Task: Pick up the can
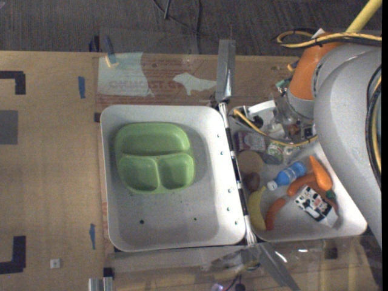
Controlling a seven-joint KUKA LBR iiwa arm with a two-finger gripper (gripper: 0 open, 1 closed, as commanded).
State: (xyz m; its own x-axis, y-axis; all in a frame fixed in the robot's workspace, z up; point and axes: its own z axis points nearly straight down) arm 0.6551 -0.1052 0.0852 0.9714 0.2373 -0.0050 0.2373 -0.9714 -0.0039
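From my screen I take the green divided tray (156,156) as my landmark; it lies in the upper part of the left white bin (173,232), whose floor below the tray is bare and speckled with a few dark dots. Right of the tray, past the metal strip between the bins, the right white bin (348,226) holds the clutter: a purple packet (250,142) nearest the tray, a blue bottle (288,176) further right, a yellow banana (257,208) below and right of the tray, orange carrot-like pieces (319,173), and a black-and-white box (315,204) furthest out. The can (274,152) seems to be the small greenish-grey round thing just right of the purple packet, though it is blurred. The gripper (284,126) hangs right above it, wrapped in cables, and I cannot tell how it stands or whether it has hold of anything. The grey arm (348,102) with its orange band (306,71) fills the side far right of the tray. Both bins sit on a tan wooden bench (45,180) with black and blue tape marks left of the tray; above the tray, beyond the bench, dark carpet (73,11) with a black cable loop.
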